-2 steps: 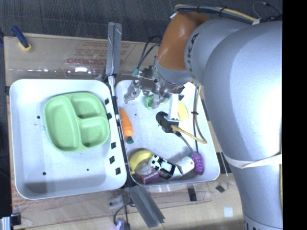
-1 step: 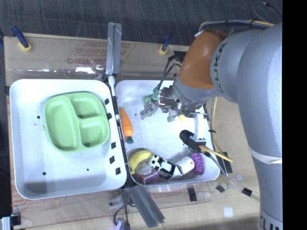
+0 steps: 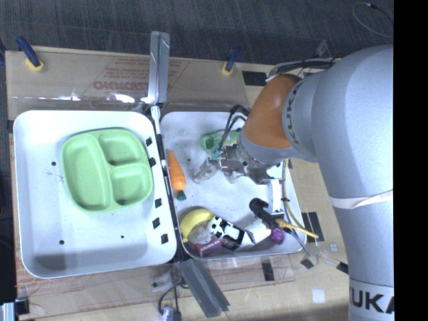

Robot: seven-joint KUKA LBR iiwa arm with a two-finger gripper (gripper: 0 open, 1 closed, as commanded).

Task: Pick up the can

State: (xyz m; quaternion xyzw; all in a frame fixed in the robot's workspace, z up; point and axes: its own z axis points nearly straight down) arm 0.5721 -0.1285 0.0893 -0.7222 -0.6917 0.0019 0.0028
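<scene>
Inspector A: Location of the can (image 3: 212,141)?

Inspector B: Right bin (image 3: 175,122), upper part, lying green against the white floor, just beside the gripper (image 3: 212,168) and above it in the view.

Inspector A: Gripper condition?

Inspector B: Low over the bin floor near the carrot (image 3: 176,172). Grip state: cannot tell.

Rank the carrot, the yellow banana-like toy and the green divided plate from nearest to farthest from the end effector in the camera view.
1. Orange carrot, just left of the end effector, by the right bin's left wall.
2. Yellow banana-like toy, lower down in the right bin's near corner.
3. Light green divided plastic plate, across in the left bin.
</scene>
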